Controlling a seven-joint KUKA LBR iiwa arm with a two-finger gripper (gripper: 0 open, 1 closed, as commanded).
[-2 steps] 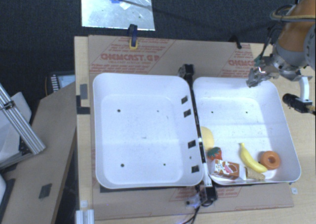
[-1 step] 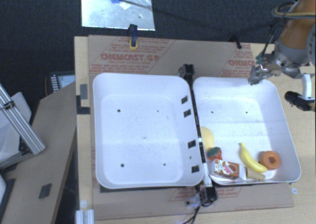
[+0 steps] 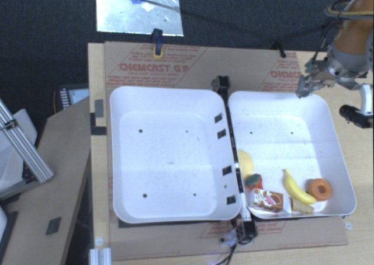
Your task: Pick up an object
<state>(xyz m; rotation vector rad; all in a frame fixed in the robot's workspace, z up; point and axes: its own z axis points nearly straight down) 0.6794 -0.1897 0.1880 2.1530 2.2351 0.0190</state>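
Note:
The right bin (image 3: 280,135) holds its objects along the near edge: a yellow banana (image 3: 295,187), an orange ring-shaped donut (image 3: 319,189), a small red and white packet (image 3: 267,200), a red strawberry-like piece (image 3: 253,181), a pale yellow round object (image 3: 245,163) against the left wall, and a tan flat piece (image 3: 302,206). My gripper (image 3: 305,87) hangs above the far right corner of this bin, well away from all the objects. Nothing shows between its fingertips.
The left bin (image 3: 169,153) sits beside the right one, joined by a black clip strip (image 3: 228,153). Both rest on a cardboard sheet (image 3: 175,65). A shiny metal plate (image 3: 139,1) lies beyond the bench. An aluminium frame (image 3: 23,153) stands at far left.

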